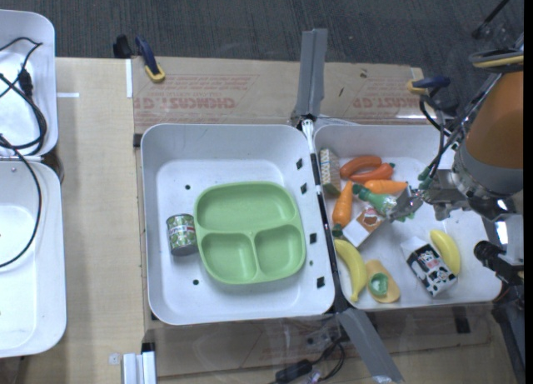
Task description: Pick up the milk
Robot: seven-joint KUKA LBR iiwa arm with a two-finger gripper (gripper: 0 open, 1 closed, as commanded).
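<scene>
Camera view: the gripper (405,206) hovers in the right bin (479,289), over a green bottle (379,200); whether its pincer is apart or together cannot be told. The milk (431,267) lies apart, nearer the front, beside a banana (446,250).

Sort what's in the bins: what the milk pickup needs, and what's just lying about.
For the job:
milk carton, right bin
pincer, above the bin's middle

Lying about:
green tray and can, left bin
two bananas
carrots
sausage
green bottle
</scene>
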